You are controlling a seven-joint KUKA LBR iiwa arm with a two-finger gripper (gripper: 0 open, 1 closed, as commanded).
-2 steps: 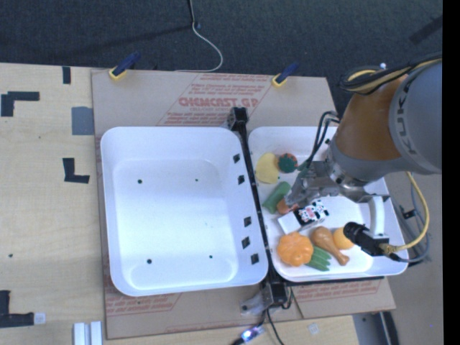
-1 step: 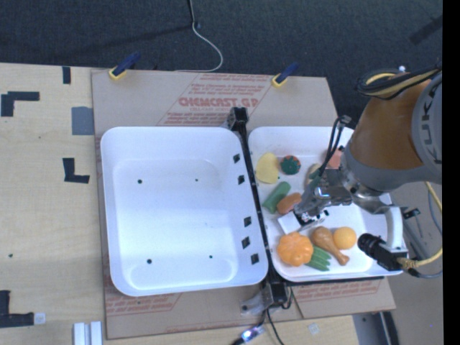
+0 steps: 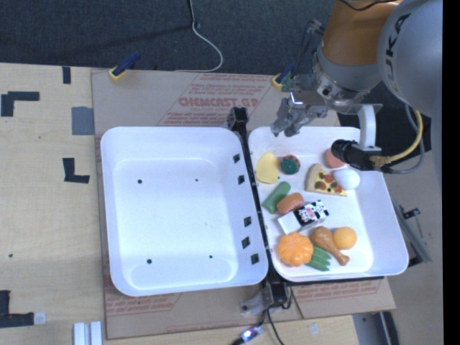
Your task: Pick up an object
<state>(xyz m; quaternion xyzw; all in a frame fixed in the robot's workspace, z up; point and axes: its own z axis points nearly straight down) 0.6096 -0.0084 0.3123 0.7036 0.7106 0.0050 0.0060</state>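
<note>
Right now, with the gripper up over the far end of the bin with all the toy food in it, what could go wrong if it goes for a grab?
1. The gripper hangs near the right bin's far rim, so a straight descent may clip that rim or the divider.
2. The items lie packed: the pumpkin touches the drumstick, so the fingers may shove neighbours or pinch two.
3. The yellow piece and green ball sit close together, leaving little finger room.
</note>
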